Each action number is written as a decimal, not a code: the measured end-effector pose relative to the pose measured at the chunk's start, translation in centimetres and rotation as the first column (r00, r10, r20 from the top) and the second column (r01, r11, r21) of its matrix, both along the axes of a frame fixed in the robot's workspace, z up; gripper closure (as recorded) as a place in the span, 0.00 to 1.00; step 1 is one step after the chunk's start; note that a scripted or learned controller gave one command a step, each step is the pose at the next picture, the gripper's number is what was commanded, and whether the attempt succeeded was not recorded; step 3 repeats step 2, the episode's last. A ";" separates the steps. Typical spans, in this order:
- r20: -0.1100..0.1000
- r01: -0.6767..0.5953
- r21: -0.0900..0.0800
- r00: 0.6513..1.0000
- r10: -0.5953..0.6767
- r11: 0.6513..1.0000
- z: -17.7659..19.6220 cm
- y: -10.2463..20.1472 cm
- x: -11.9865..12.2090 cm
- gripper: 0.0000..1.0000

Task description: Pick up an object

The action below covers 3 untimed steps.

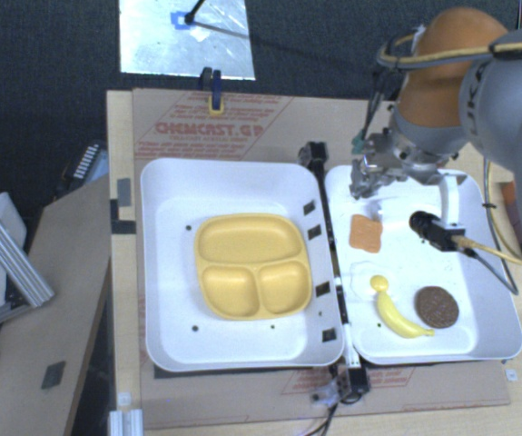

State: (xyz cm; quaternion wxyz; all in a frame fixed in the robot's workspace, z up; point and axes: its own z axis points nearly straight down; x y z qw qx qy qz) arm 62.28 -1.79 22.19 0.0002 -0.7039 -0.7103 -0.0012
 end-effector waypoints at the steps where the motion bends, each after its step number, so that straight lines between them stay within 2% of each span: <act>1: 0.000 -0.001 0.000 1.000 0.001 1.000 0.2 4.8 0.0 1.00; 2: -0.001 -0.001 0.001 1.000 0.001 1.000 0.7 10.7 -2.1 1.00; 3: -0.001 -0.001 0.001 1.000 0.001 1.000 0.7 10.7 -2.1 1.00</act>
